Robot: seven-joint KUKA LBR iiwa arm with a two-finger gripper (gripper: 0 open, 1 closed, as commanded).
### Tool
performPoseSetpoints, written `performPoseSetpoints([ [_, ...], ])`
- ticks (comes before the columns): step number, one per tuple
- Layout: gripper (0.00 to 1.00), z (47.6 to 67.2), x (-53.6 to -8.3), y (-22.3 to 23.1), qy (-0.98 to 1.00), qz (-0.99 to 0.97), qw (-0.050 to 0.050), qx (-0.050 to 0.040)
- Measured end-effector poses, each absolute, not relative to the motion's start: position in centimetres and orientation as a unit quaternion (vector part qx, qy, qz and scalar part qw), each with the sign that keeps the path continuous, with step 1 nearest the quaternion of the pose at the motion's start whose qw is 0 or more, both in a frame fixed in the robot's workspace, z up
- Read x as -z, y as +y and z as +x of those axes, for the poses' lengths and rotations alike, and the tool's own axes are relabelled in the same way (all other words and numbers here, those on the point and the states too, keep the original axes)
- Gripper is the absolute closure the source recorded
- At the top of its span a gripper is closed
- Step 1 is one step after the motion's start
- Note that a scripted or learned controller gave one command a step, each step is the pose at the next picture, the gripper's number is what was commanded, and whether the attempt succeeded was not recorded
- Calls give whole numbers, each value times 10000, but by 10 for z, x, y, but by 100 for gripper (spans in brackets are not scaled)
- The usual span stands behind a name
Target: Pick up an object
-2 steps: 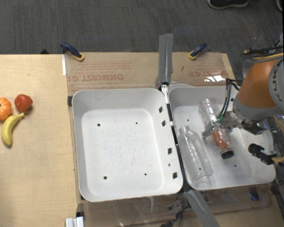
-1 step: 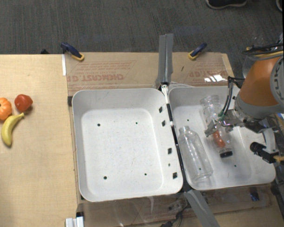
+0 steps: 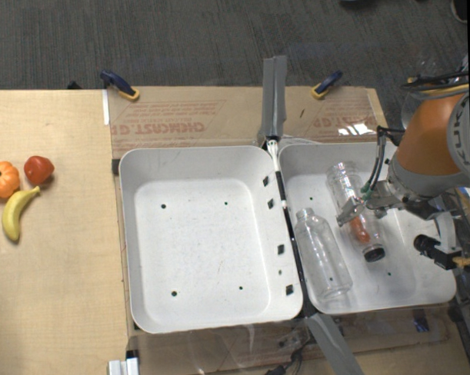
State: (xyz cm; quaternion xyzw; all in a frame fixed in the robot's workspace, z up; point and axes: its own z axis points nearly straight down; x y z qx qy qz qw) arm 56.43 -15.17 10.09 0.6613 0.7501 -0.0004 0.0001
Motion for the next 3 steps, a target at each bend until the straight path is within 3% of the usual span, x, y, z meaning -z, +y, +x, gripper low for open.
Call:
performPoseSetpoints([
  [1, 0, 564, -92, -144, 7703, 6377, -4, 5],
  [2, 100, 564, -101, -145, 7691, 6391, 1, 3],
  [3, 100, 583, -94, -123, 7628, 6464, -129, 121],
])
